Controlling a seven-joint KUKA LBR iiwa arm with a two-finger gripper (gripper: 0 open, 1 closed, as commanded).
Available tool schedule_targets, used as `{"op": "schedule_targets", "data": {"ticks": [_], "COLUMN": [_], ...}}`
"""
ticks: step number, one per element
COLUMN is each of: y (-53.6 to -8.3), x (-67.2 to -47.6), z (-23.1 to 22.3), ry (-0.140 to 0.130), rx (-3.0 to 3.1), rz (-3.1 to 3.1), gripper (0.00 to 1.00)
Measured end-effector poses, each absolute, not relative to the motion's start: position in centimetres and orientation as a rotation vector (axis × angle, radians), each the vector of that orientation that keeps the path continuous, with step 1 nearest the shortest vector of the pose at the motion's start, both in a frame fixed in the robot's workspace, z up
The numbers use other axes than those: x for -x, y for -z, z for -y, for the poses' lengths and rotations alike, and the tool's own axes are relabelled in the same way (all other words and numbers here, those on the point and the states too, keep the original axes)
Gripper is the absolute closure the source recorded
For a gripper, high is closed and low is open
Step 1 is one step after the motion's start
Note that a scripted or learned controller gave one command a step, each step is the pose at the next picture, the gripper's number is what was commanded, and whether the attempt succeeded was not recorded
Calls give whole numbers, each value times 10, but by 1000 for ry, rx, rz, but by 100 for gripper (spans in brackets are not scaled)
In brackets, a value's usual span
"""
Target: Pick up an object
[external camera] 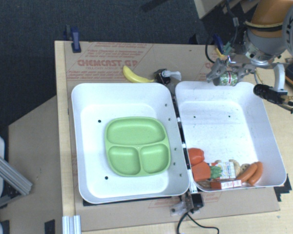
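My gripper hangs over the far rim of the right bin, at the view's upper right. A small greenish can shows between its fingers, lying on its side, and the fingers are shut on it. At the near end of the right bin lie a red pepper-like piece, an orange-red block, a small printed packet and an orange sausage. The left bin holds a green divided plate.
A yellow banana lies on the cardboard behind the left bin, beside a small black-and-white item. The bins touch along their middle rims. A blue clamp stands at the board's far left corner.
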State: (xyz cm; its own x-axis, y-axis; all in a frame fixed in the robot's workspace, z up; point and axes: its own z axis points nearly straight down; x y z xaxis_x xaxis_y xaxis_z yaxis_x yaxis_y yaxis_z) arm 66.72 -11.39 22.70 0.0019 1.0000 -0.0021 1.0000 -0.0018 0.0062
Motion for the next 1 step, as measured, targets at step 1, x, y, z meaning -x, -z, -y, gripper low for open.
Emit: {"op": "schedule_targets", "data": {"ticks": [1], "y": [-235], "x": [-668], "z": [113], "ry": [-5], "rx": [-2217], "rz": [-2216], "gripper": [100]}}
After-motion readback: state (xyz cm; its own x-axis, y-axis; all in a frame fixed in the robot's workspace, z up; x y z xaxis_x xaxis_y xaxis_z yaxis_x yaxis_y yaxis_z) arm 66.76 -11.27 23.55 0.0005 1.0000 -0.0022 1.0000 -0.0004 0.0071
